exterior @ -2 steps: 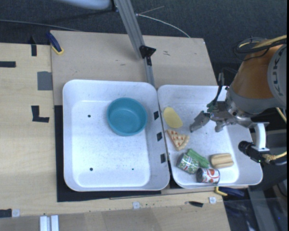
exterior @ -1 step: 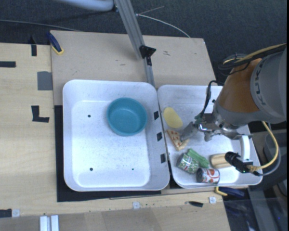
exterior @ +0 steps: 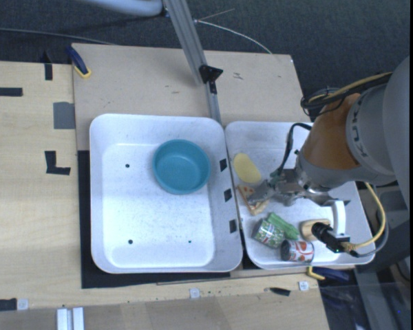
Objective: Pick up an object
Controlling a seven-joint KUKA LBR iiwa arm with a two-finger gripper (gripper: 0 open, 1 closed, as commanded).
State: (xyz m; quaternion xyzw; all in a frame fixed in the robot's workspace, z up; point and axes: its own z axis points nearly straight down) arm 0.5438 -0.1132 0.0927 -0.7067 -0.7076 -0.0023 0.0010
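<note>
Tool (exterior: 267,192) sits low in the right bin (exterior: 261,135), right over a small tan-brown piece (exterior: 251,196) near the bin's left wall; from my seat I cannot tell whether it is released or clenched, because the wrist and its grey housing cover the tips. I read this as the reach of a pick, with nothing visibly lifted yet. The arm (exterior: 344,139) comes in from the right and bends down steeply, which makes sense: the candidates are crowded along the left and near parts of that bin. A pale yellow rounded object (exterior: 246,168) lies just on the far side of the brown piece, close enough that a closing grasp could nudge it. Nearer to me a green crumpled packet (exterior: 272,229) lies beside a red-and-white can (exterior: 299,251), both toward the bin's near edge. The left bin (exterior: 117,184) holds a teal bowl (exterior: 182,166) standing upright toward its far right, well apart from the work. Both bins rest side by side on the counter (exterior: 27,184), touching along their shared rims.
</note>
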